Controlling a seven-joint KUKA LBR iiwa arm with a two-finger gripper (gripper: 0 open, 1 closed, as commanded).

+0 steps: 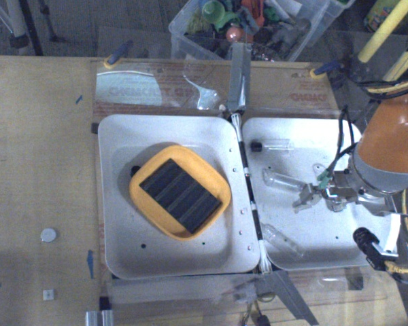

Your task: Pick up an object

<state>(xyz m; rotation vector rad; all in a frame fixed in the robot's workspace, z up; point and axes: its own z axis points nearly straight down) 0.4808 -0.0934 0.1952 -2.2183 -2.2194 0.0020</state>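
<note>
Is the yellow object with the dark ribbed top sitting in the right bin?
No, the yellow object lies in the left bin, across the divider from the pincer.

Yellow tray-like object [180, 191] with dark ribbed insert, lying flat and angled, left bin [115, 148]

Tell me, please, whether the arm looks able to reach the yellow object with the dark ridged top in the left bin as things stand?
Probably yes: the yellow object lies uncovered, and the gripper hangs over the neighbouring right bin.
</note>
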